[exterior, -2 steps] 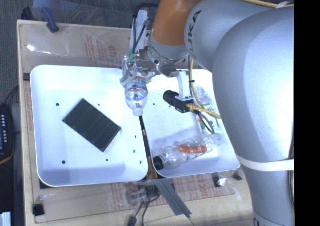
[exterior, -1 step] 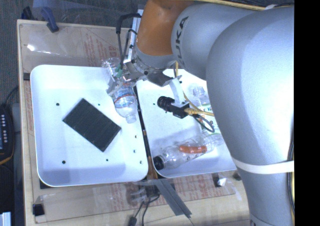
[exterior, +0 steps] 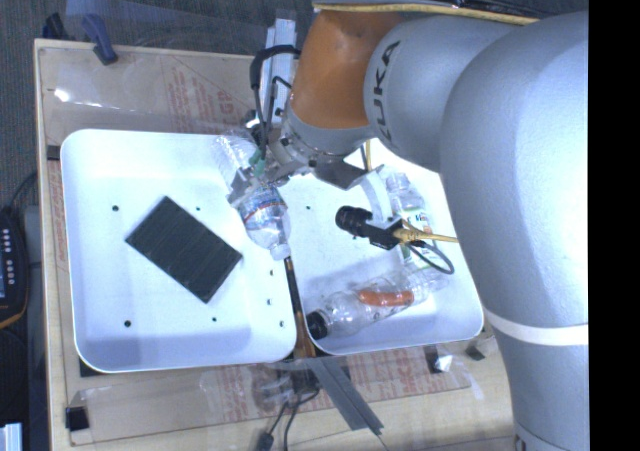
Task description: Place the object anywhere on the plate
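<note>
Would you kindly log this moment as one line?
gripper: at clear bottle | bottle: over bin divider | dark plate: left bin, bare | placement: pending

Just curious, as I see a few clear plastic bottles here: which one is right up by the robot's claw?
The bottle with the blue label, at the left bin's right edge beneath the gripper. Another bottle, with orange inside, lies lower in the right bin.
</note>
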`<control>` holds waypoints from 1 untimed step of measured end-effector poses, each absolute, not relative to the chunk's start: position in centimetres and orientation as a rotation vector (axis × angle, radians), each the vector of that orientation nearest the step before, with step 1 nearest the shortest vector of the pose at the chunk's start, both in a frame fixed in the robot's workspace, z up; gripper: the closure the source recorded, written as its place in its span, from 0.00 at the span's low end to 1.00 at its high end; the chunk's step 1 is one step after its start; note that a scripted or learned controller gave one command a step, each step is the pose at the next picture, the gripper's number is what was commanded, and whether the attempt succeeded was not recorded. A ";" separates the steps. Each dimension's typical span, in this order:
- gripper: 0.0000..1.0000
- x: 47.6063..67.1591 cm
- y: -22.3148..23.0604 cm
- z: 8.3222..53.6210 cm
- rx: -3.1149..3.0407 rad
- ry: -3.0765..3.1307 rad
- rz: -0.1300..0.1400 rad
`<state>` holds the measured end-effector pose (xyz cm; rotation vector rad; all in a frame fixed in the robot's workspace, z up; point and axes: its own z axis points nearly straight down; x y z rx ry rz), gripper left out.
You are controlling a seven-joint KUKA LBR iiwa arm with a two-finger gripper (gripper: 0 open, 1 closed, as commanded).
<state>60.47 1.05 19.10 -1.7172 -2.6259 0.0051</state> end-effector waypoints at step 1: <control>1.00 60.4 4.5 20.2 -1.648 -2.673 0.002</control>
